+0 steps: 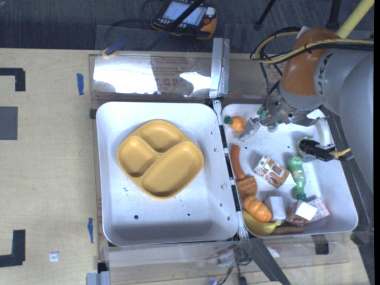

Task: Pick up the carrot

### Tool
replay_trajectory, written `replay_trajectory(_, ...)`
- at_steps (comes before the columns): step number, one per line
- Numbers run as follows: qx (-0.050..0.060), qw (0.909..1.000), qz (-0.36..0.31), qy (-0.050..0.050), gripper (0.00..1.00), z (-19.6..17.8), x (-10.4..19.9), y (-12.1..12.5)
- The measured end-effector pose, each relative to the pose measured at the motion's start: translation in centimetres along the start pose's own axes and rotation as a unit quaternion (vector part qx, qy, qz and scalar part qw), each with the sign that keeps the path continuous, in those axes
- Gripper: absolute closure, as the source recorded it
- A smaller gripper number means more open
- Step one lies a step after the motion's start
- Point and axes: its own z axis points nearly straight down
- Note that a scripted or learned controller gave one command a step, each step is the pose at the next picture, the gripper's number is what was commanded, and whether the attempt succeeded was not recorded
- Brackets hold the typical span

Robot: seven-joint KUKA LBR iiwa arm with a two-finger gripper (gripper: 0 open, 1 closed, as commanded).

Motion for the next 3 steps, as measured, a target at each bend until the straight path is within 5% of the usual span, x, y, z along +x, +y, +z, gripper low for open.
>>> replay_trajectory(3, 0.0, 1.0, 0.0, 0.0, 0.0, 0.01, 0.01, 0.0)
